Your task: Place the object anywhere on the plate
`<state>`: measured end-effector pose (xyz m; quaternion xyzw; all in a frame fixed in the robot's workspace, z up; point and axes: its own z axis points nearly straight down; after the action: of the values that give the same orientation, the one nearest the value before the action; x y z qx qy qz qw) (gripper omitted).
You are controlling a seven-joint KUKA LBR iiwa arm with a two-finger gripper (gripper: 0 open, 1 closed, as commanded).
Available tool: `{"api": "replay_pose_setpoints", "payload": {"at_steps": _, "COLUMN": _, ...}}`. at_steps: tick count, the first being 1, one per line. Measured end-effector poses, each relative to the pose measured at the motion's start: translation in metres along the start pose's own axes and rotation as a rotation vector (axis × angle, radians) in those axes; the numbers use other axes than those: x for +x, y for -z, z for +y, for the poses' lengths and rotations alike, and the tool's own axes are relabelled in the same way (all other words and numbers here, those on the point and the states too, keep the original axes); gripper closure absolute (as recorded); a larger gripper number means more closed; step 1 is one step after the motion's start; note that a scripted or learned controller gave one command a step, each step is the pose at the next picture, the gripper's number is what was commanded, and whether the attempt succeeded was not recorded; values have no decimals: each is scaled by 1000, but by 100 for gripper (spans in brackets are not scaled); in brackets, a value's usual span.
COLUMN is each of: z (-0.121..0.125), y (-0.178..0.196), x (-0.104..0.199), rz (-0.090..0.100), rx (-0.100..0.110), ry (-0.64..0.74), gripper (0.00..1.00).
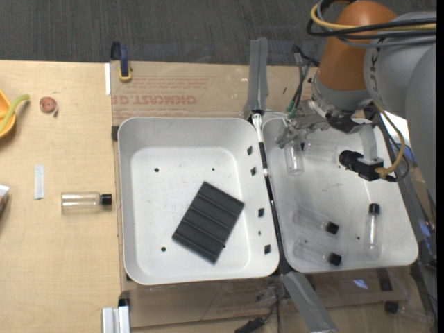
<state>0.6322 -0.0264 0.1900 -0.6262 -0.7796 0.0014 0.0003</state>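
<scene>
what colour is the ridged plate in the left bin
Dark grey, almost black, with parallel ridges; the plate shows best in the camera view.

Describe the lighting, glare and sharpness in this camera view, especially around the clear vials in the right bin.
Camera view: even overhead light, soft shadows; the dark ridged plate is sharp against the left bin. The right bin is bright white, so the clear vials nearly vanish but for their black caps. The gripper is slightly soft, and a vial hangs at its tip.
</scene>
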Motion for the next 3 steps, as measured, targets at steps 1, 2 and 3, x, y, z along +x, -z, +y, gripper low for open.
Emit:
{"api": "replay_pose_setpoints", "payload": {"at_steps": 1, "z": -7, "y": -17, "x": -156, "rz": -2, "rx": -4, "ry": 360, "gripper": 100}}
{"api": "replay_pose_setpoints", "payload": {"at_steps": 2, "z": -16, "y": 161, "x": -198, "rz": -3, "rx": -4, "ry": 566, "gripper": 100}}
{"api": "replay_pose_setpoints", "payload": {"at_steps": 3, "z": -64, "y": 52, "x": -143, "rz": 0, "rx": -3, "ry": 532, "gripper": 100}}
